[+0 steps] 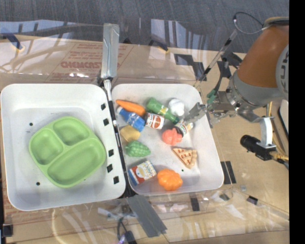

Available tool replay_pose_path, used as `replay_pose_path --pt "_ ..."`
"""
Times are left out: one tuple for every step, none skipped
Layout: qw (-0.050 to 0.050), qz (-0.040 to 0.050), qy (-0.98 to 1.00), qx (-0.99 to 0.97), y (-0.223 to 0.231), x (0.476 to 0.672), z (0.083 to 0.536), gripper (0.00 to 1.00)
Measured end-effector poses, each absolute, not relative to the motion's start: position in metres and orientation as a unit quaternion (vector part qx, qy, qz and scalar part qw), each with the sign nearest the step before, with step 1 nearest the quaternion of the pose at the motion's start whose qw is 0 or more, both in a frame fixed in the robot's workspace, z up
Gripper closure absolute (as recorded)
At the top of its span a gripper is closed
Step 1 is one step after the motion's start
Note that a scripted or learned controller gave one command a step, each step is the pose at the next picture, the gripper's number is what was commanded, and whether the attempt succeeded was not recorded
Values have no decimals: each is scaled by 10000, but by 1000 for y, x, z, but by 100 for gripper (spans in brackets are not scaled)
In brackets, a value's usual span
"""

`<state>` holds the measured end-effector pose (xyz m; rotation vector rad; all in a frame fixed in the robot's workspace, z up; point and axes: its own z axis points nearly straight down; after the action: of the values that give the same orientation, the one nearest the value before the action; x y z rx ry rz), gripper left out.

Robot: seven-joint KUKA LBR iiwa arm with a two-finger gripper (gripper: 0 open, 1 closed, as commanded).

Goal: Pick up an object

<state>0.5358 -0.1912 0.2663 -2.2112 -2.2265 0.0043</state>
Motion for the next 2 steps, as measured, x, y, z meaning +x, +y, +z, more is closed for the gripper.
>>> replay_pose_path --pt "30 23 -7224 -6914 -120 563 158 0" --pt "17 19 -6987 -7155 -133 596 93 0"
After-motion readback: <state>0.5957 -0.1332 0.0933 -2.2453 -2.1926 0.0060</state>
